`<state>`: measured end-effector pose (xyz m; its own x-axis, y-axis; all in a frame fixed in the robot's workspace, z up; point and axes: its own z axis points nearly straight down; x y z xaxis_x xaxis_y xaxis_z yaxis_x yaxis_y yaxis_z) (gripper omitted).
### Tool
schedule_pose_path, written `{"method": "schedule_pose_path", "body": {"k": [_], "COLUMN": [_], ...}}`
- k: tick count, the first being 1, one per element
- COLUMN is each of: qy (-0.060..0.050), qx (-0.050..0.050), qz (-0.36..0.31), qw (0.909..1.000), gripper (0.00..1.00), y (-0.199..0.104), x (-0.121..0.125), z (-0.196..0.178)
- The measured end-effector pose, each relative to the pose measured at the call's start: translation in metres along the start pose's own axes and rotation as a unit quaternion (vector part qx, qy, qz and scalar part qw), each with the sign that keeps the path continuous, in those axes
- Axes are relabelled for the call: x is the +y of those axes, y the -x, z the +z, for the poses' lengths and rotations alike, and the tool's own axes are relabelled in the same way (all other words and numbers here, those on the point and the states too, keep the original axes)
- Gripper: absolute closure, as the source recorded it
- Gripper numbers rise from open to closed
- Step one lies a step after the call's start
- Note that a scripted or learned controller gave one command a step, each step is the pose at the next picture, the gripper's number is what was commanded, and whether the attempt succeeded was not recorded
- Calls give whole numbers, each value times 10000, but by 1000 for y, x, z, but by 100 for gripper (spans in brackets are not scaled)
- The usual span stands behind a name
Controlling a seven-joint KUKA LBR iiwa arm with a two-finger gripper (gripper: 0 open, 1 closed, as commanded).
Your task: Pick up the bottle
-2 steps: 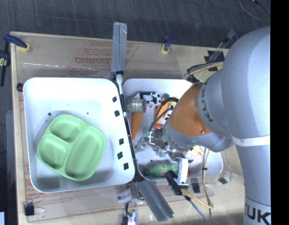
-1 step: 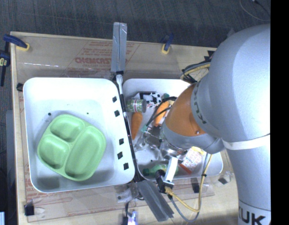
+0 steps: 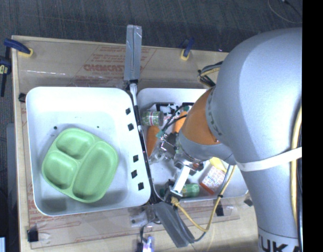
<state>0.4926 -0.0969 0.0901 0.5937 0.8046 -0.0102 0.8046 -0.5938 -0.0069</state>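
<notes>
A small clear bottle with a green label lies on its side at the far left of the right bin. Just in front of it lies an orange, carrot-like thing. My gripper hangs low in the right bin beside that orange thing, a little nearer than the clear bottle. The grey arm with its orange band hides much of this bin. A green bottle-like thing lies near the bin's front wall.
An orange and yellow packet lies at the front right of the right bin. The left bin holds a green divided plate. A wall with black clips separates the bins.
</notes>
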Motion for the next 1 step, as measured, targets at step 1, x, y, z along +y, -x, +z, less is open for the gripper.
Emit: {"method": "schedule_pose_path", "body": {"k": [1], "qy": [5], "qx": [53], "qz": [875], "qw": [9962], "gripper": [0], "y": [-76], "x": [-38], "z": [-102]}}
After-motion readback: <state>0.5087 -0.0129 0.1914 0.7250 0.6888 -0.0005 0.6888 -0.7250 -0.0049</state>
